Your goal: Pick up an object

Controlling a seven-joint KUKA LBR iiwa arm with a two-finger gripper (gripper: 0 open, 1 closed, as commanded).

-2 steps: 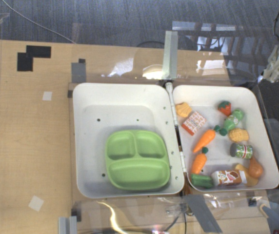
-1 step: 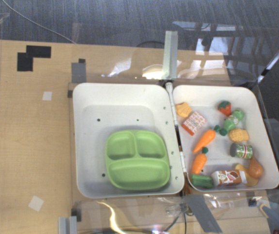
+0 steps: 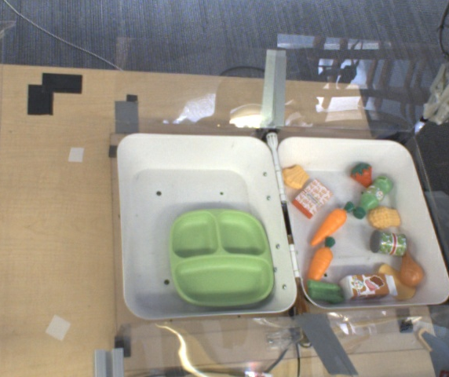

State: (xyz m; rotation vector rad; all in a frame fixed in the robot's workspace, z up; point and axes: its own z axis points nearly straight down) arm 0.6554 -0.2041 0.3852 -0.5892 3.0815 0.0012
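On your near side, the green divided plate (image 3: 221,258) sits toward the front of the left bin (image 3: 142,210) on the wooden worktop (image 3: 44,234). In the right bin (image 3: 425,210), along the front wall, a green vegetable (image 3: 326,291) touches a lying sauce bottle (image 3: 370,286), with a brown piece (image 3: 411,272) at its far end. Behind them lie a small carrot (image 3: 319,262), a larger carrot (image 3: 330,225), a small can (image 3: 389,243) and a yellow corn piece (image 3: 384,217). Farther back: a red-and-white carton (image 3: 312,198), a yellow waffle-like piece (image 3: 294,177), a green piece (image 3: 375,192) and a red strawberry (image 3: 361,173). The toys crowd each other. The hand (image 3: 447,96) hangs beyond the bin's far right corner, over nothing; you cannot tell how far open it is.
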